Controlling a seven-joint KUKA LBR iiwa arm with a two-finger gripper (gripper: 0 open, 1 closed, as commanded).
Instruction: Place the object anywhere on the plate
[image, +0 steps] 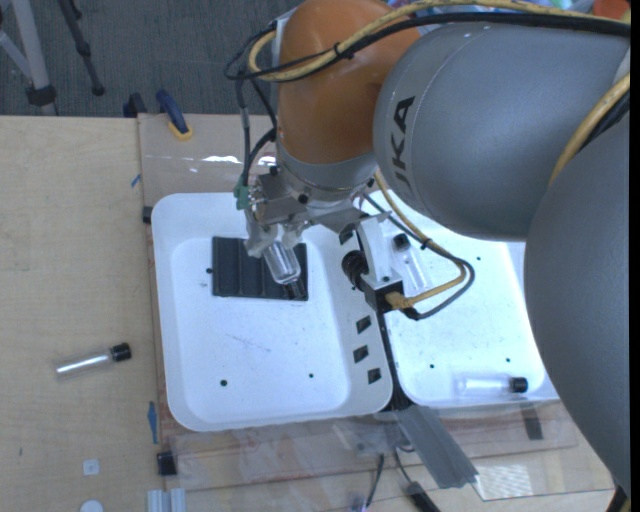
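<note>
Bright, even light falls from above on the bench, and the two white bins, the left bin and the right bin, are washed so pale that their surfaces show little texture. A streak of white glare lies on the clear sheet just behind the left bin, soft highlights gleam on the arm, and a dim shadow sits under it. The arm, close to the camera, looks soft and slightly out of focus, while the bench is sharper.
</note>
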